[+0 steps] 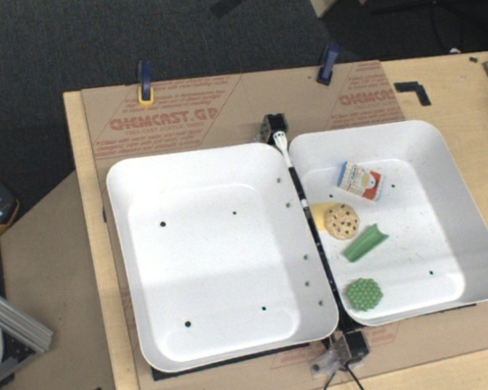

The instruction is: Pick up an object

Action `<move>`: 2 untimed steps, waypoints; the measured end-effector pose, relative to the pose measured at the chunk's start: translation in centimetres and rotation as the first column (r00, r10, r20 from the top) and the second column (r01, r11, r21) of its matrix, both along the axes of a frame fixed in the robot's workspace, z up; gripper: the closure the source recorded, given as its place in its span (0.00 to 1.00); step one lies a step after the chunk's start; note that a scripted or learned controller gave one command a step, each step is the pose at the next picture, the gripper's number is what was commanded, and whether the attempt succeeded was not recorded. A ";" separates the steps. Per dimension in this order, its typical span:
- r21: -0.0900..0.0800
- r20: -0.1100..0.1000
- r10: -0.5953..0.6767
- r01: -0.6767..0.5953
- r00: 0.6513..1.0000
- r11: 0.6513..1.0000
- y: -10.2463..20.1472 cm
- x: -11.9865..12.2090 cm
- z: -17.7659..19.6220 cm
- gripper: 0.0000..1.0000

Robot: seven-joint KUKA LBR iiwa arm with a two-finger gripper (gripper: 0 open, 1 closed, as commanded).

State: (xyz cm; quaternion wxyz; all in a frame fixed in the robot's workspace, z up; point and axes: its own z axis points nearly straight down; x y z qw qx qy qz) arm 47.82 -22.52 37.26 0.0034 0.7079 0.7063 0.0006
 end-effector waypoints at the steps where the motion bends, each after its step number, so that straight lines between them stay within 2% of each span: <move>1: 0.001 0.003 0.008 -0.008 1.000 1.000 4.8 0.2 6.3 1.00; 2: 0.007 -0.012 0.007 -0.007 1.000 1.000 8.9 0.1 -0.5 1.00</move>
